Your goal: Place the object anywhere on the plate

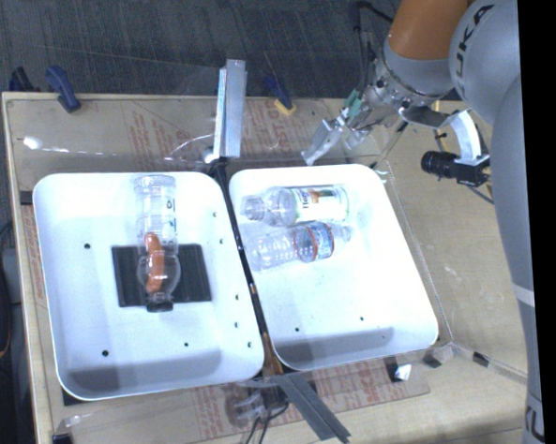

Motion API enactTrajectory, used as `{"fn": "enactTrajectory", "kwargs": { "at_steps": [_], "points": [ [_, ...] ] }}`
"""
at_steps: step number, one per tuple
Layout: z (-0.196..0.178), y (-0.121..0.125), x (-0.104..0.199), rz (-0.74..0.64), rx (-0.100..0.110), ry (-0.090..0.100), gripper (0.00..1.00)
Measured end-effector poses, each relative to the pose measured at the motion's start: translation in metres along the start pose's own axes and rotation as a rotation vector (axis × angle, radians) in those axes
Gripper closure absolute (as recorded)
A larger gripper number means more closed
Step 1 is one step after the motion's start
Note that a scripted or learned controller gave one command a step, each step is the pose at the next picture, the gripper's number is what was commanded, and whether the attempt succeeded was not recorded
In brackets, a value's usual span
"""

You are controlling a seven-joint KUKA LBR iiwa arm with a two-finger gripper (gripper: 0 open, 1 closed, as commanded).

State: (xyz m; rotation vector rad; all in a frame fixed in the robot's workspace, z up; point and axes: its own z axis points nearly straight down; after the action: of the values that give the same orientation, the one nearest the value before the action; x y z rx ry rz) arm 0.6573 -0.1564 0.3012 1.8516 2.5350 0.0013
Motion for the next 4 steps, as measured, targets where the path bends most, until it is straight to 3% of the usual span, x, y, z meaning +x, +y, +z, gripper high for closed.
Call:
{"fn": "enactTrajectory", "kwargs": {
  "at_steps": [1, 2, 3, 4],
  "points": [
    [0.011, -0.012, -0.038, -0.026, 0.0, -0.001, 0.0],
    [0.002, -0.015, -0.049, -0.058, 0.0, 0.0, 0.0],
    [-0.073, -0.006, -0.019, -0.259, -0.001, -0.002, 0.0],
    [-0.073, -0.016, -0.051, -0.301, -0.002, -0.003, 0.0]
  ]
}}
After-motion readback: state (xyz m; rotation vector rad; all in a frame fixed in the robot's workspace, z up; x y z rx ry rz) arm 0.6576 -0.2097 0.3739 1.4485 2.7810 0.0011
